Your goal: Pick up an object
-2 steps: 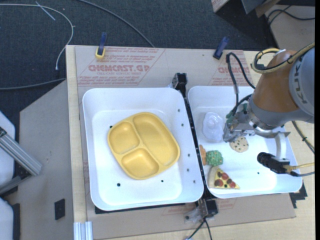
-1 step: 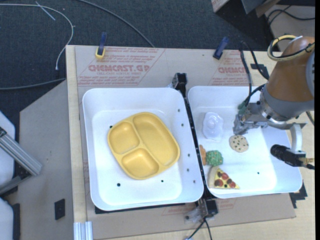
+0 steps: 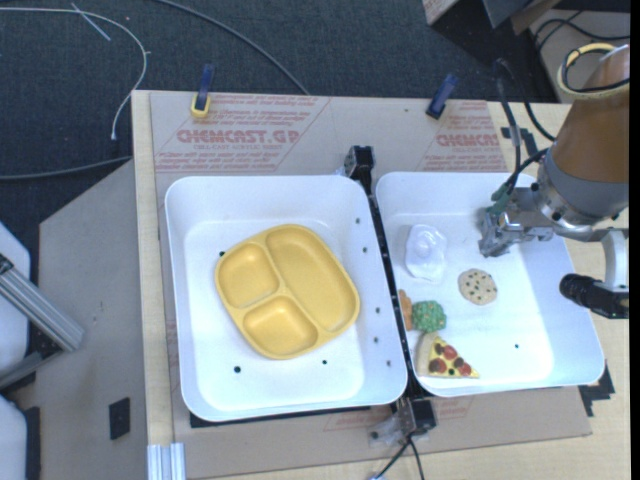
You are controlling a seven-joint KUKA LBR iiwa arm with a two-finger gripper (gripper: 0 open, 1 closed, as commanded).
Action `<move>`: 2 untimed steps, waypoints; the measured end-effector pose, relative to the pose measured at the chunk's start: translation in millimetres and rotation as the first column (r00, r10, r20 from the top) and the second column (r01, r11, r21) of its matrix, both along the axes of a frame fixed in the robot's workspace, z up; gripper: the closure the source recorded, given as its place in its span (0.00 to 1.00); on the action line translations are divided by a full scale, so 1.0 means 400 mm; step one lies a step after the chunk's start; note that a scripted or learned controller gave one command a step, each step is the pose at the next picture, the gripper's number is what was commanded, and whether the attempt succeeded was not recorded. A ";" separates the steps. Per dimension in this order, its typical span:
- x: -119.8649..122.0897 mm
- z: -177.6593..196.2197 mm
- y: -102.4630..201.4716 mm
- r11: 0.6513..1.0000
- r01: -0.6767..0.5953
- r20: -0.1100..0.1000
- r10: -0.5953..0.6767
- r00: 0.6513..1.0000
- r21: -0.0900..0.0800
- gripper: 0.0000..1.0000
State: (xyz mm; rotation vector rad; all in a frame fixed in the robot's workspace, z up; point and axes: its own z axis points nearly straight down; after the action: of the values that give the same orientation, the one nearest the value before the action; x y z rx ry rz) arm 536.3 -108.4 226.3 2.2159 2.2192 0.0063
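You've got the hand (image 3: 492, 236) low over the right bin (image 3: 560, 368), upper part, near its back wall; I cannot tell how it's set; nothing visibly in it. Cookie (image 3: 478, 287) just below it, open floor to its right; clear cup (image 3: 425, 251) to its left; broccoli (image 3: 428, 315) and pizza slice (image 3: 446, 359) crowd the left wall. Yellow tray (image 3: 287, 290) takes the left bin (image 3: 200, 368).

Both shallow white bins, left (image 3: 190, 368) and right (image 3: 560, 363), appear to be smooth moulded plastic with a slight sheen. The yellow three-compartment tray (image 3: 287, 290) is glossy plastic, while the clear crumpled wrapper (image 3: 425, 251) looks like thin translucent film. The tan printed board (image 3: 250, 138) beneath reads as matt cardboard, and the dark floor covering (image 3: 300, 28) looks coarse and woven.
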 end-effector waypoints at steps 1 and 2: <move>0.005 0.162 -0.001 1.000 0.000 0.001 0.000 1.000 0.000 1.00; -0.012 0.147 0.121 1.000 -0.004 -0.009 0.004 1.000 0.004 1.00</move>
State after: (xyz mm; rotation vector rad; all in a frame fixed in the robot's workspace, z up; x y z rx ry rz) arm 531.4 -60.2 285.3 2.2179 2.2301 0.0009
